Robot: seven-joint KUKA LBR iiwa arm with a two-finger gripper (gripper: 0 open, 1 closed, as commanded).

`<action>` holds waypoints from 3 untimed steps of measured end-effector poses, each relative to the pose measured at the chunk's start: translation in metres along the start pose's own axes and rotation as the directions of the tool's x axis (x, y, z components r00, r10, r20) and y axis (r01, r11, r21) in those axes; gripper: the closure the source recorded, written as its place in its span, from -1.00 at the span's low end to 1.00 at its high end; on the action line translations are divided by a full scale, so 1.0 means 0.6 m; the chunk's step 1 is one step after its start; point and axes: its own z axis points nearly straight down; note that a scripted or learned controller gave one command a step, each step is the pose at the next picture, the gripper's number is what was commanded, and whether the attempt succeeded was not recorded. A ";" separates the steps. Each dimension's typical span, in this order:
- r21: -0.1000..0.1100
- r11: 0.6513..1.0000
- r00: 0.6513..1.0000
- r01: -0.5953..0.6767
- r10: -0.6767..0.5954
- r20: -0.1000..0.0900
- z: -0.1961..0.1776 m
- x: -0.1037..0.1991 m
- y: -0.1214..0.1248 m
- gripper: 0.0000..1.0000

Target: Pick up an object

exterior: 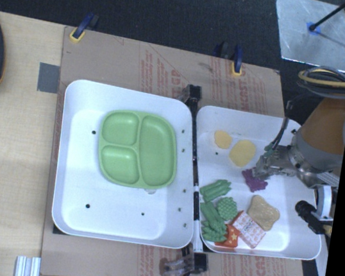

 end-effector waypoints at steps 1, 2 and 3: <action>0.001 1.000 1.000 0.002 -0.002 0.000 0.001 0.000 0.000 -1.00; 0.004 1.000 1.000 -0.005 0.005 -0.006 0.057 -0.016 0.006 -1.00; 0.002 1.000 1.000 -0.005 0.005 -0.006 0.035 -0.017 0.007 1.00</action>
